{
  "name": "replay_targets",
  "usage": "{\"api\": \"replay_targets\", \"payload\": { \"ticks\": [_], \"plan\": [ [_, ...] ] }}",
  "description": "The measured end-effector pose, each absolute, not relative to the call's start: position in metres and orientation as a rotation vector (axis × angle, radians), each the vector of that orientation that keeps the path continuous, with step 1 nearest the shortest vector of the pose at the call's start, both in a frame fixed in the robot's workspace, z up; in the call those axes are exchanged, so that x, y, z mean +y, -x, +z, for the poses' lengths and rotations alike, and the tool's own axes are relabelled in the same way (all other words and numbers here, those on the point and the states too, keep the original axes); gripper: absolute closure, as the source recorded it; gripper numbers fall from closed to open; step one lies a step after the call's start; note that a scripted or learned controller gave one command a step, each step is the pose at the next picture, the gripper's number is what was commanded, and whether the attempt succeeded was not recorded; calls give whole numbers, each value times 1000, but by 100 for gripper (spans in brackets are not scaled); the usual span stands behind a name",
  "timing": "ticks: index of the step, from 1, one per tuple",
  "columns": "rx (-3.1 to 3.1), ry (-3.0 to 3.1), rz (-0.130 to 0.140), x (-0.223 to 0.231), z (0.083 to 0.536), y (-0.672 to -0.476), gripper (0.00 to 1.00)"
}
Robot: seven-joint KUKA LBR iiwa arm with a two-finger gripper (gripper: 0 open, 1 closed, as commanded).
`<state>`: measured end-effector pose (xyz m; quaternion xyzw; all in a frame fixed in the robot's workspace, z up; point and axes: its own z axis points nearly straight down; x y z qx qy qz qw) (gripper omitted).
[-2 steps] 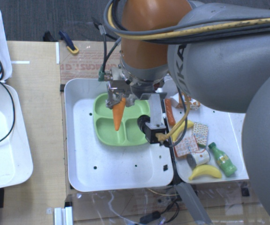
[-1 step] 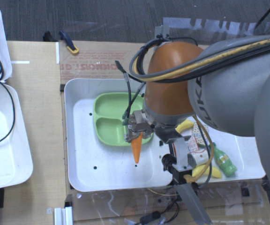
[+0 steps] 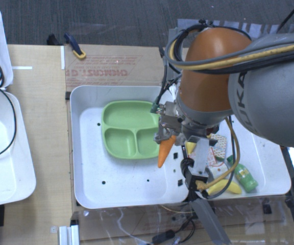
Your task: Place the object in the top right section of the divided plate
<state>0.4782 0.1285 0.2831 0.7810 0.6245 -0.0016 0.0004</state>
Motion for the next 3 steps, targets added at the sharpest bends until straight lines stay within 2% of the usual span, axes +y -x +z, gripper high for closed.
{"api": "replay_targets", "payload": {
  "ticks": [1,2,3],
  "plan": [
    [1903,-2498,-8,219,363,-499,100],
    [1600,-2702,-9,176,245,-477,100],
    [1600,-2702,-17,175,253,-478,100]
  ]
}}
